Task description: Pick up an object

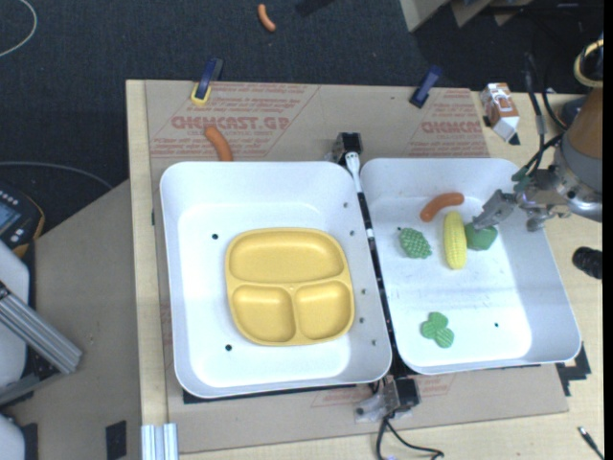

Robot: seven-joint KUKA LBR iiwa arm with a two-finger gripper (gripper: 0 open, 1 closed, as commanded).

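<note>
Over the right-hand white bin [551, 338] the hand [482, 220] reaches in from the right, its tip low beside a small green toy piece [483, 239] that sits against the upper end of the yellow corn cob [455, 241]. Whether anything is pinched there, or how the hand is set, I cannot tell from this slant. Near these lie an orange sausage [442, 203] just above the cob, a knobbly green piece [415, 243] to its left, and a green broccoli-like piece [437, 330] well apart toward the bin's near side. All look like hollow plastic play food: light, stiff, smooth enough to slip (the cob's ridges may give some bite). The cob seems the surest take, gripped across its middle where it is narrow and straight; the sausage would likely roll, and the green piece beside the hand is small and crowded by the cob. A yellow divided tray [287, 284] rests in the left bin [182, 257] on the counter [287, 123].
</note>
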